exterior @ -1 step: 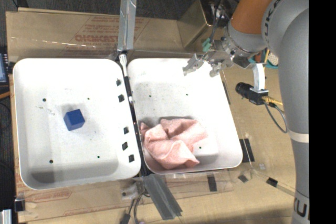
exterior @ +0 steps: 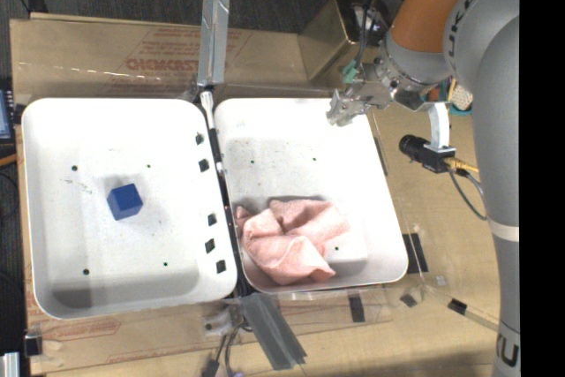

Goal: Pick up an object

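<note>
The pincer [exterior: 342, 109], its state not to be told, hung over the right bin [exterior: 371, 154]; the pink cloth [exterior: 291, 238] was best grasped at a raised fold.

Two shallow white plastic bins sit side by side on the surface: the left bin [exterior: 53, 190] at nine o'clock, the right bin [exterior: 371, 190] at three. One small blue cube [exterior: 125, 200] lies in the left bin. One crumpled pink cloth [exterior: 291, 238] lies at six o'clock in the right bin.
</note>
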Tool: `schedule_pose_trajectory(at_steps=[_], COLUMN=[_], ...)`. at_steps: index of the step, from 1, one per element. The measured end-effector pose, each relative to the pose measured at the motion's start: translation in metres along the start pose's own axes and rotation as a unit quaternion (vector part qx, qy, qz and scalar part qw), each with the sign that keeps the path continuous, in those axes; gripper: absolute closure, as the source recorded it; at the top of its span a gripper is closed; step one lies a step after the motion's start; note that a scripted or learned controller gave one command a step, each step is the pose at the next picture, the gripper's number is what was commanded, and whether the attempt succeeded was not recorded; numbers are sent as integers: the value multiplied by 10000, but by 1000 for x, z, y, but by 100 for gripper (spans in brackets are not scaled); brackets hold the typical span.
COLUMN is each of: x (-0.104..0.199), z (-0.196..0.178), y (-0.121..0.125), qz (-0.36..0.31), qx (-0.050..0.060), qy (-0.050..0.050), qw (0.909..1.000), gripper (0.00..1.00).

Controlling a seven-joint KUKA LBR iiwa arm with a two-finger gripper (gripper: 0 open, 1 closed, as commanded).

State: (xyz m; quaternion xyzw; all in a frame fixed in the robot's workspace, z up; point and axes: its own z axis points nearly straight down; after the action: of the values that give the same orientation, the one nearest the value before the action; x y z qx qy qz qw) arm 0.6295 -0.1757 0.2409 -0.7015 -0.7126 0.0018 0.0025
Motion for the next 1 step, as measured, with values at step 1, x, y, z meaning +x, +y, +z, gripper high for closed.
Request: schedule_pose_trajectory(at_steps=[1], x=[0], z=[0], y=[0], qz=[-2], qx=[2], qy=[0], qw=[10000], gripper=[0])
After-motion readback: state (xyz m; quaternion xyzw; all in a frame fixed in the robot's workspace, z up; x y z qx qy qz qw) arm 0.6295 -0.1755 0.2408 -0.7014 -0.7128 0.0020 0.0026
